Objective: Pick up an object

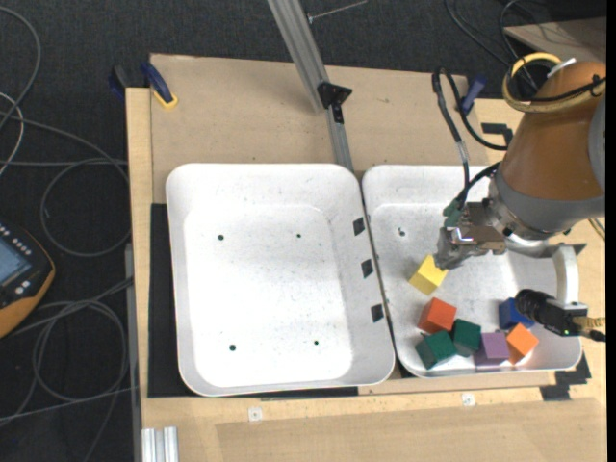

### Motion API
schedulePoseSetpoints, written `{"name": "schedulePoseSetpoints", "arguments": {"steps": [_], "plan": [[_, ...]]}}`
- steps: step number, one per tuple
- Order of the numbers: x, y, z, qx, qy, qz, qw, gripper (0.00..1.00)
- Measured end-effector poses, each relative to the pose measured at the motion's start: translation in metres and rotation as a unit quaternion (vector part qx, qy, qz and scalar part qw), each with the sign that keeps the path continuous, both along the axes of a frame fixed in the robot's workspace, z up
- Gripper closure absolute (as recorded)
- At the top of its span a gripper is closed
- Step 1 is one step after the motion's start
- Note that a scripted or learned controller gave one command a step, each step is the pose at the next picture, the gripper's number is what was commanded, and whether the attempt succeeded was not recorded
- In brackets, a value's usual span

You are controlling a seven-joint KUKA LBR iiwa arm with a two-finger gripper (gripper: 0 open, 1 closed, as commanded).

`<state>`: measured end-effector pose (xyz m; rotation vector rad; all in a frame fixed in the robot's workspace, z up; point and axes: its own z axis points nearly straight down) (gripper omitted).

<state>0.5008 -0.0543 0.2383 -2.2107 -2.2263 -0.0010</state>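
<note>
Scanning from the left edge, you've got a yellow-and-black handheld unit (17, 275) cut off by the frame, with loose cables (67, 176) looping over the dark floor around it. Next comes the left bin (192, 354), filling the middle-left of the picture, and you can count four small dark dots on its floor. A grey metal bar (306, 61) slants down from the top centre to where the two bins meet.

Then the right bin (383, 186), where everything is happening. The gripper (450, 254) sits at centre-right with its tip right at the yellow block (428, 276), which looks tilted. Honestly you can't tell from this angle whether the jaws are apart, closed, or pinching that block, since the wrist body covers them. Touching or just above is also hard to call.

Lower right of that bin, count the blocks: one orange-red block (440, 314), two green blocks (452, 343), one purple block (494, 346), one orange block (521, 340) and one blue block (510, 311). With the yellow one that makes seven. The blue one is partly hidden behind a black fitting (545, 311) on the arm (553, 152), whose bulk covers the bin's right side and runs off the frame's right edge.
</note>
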Motion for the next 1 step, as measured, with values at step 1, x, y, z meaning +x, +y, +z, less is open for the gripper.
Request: {"name": "schedulePoseSetpoints", "arguments": {"steps": [1], "plan": [[-0.0011, 0.055, 0.0102, -0.0003, -0.002, 0.001, 1.0, 1.0]]}}
